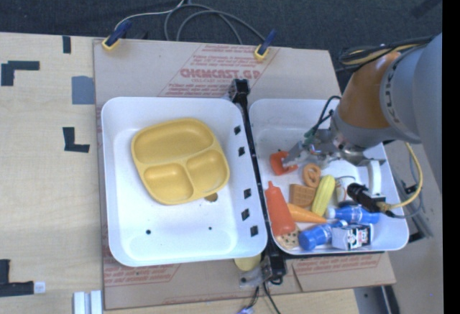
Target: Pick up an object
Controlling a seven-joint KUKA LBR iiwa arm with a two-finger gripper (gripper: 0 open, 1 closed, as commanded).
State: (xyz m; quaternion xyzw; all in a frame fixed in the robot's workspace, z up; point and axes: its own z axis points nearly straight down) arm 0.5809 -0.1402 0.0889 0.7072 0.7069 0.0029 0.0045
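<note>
The hand (296, 156) hangs low in the right bin (287, 113), right beside a small orange toy (279, 162); whether it's spread or pinching, I cannot tell.

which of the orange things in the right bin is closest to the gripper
The small orange-red piece at the bin's upper left, right beside the gripper. The orange bottle and the carrot lie lower in the right bin, farther from it.

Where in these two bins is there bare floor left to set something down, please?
The left bin has bare floor below the yellow divided plate, toward its near wall. The right bin is bare along its far wall, above the end effector. Its near half is crowded with toys around the orange bottle.
</note>
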